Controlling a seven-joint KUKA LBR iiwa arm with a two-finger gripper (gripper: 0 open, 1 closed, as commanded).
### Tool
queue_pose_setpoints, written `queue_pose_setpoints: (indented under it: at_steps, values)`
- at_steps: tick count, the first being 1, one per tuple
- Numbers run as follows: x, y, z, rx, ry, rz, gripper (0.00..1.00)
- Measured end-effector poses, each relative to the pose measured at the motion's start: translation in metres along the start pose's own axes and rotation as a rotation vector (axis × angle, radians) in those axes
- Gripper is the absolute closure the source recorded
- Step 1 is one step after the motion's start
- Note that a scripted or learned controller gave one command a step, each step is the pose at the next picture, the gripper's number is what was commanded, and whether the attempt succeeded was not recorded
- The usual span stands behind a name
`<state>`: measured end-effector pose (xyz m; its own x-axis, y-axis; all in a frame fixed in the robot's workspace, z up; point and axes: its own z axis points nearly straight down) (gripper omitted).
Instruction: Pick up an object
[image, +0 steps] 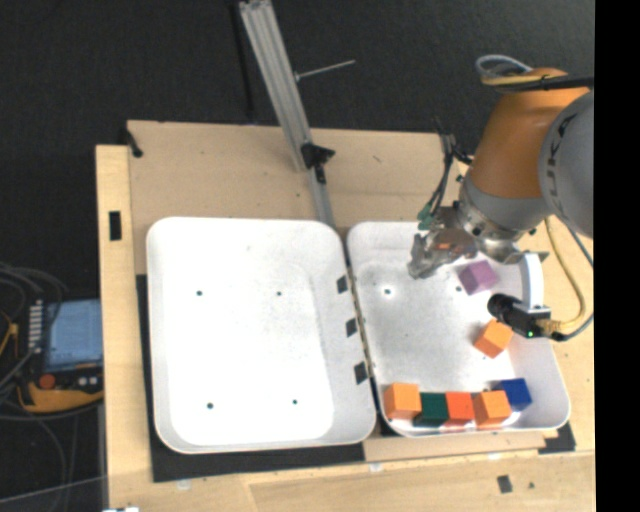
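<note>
Reaching in from the right, over the right-hand bin (400, 330), with the gripper (428, 256) hung low above its upper middle floor. Could not tell how far apart the fingers stood: too dark and small against the white. Nothing seen between them.

Lay just to the gripper's right, near but apart from the tips: a purple block (477, 275), tilted, partly under the wrist's shadow. Further down and right, beside a black fitting with a green light, an orange cube (492, 340), well clear of the tips.

Lined up along the bin's near wall, touching or nearly so: an orange block (402, 399), a green block (433, 407), a red-orange block (459, 405), another orange block at the row's right (492, 407), and a blue cube (515, 392) at the right end, set slightly higher than the rest. All of these well apart from the gripper.

Sat beside it to the left, edge to edge: the left-hand bin (250, 330), white with a few dark specks.
</note>
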<state>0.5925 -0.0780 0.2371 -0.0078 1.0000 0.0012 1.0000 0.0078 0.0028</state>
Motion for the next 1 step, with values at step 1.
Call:
queue_pose_setpoints:
  at_steps: [1]
  values:
    - [0.0546,0.0181,0.0076,0.001,0.000,0.000,1.00]
